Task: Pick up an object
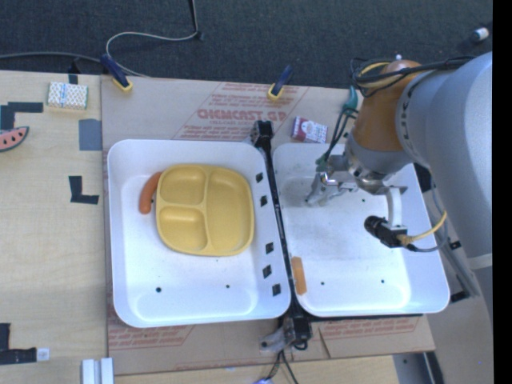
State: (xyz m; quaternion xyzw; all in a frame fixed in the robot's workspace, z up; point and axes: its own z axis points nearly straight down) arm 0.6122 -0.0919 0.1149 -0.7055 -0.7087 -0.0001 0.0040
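Note:
My gripper point(320, 193) hangs low over the upper left part of the right bin point(416, 294), under the grey arm with its orange band point(382, 110). Nothing shows between its tips. A small orange piece point(298, 274) lies against the right bin's left wall, near the front and well below the gripper. In the left bin point(132, 294) a yellow divided plate point(206, 209) lies flat. An orange sausage-shaped piece point(147, 192) rests against the plate's left edge.
A small red and white packet point(308, 130) lies on the cardboard just behind the right bin. Two yellow clamps point(280, 86) point(116, 72) grip the cardboard's back edge. A black cable point(388, 230) loops off the wrist over the right bin. A watermelon-slice toy point(12, 138) lies far left.

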